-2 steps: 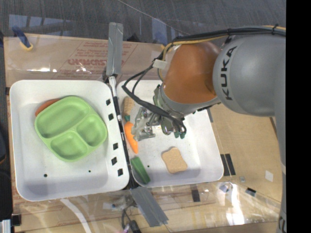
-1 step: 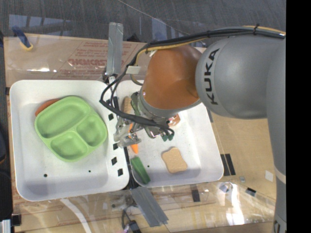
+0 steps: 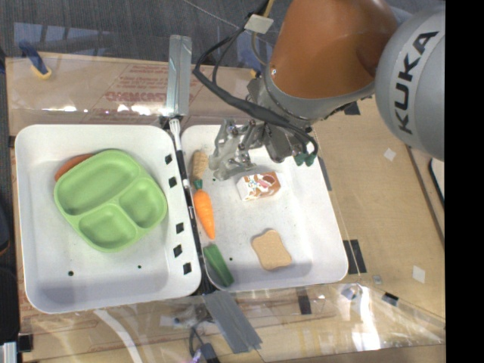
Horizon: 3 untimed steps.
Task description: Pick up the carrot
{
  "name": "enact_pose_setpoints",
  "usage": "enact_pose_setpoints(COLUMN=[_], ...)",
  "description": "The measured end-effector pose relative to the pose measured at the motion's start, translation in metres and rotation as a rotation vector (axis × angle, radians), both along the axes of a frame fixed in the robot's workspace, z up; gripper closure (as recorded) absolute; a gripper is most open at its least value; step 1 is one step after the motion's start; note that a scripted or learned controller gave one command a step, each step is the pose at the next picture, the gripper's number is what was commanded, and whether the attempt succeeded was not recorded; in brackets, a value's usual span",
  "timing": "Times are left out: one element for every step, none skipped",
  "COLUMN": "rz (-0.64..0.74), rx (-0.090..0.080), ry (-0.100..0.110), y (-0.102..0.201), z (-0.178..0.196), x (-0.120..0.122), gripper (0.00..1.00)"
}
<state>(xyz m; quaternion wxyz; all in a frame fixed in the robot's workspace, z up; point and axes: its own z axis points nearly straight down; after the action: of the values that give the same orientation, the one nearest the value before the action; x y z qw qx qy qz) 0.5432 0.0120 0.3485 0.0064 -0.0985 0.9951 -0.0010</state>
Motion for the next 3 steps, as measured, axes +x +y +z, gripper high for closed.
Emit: enact_pose_setpoints(rz=[0.097,0.411,0.769], rx=[0.001,-0.001,-0.003], ry=[0.022,0.01,0.01], y=[0.011,0.072,0.093], z=[-0.146,-0.156,-0.165], x=[-0.03,-0.002,0.064], gripper=[1.0,1.0,1.0])
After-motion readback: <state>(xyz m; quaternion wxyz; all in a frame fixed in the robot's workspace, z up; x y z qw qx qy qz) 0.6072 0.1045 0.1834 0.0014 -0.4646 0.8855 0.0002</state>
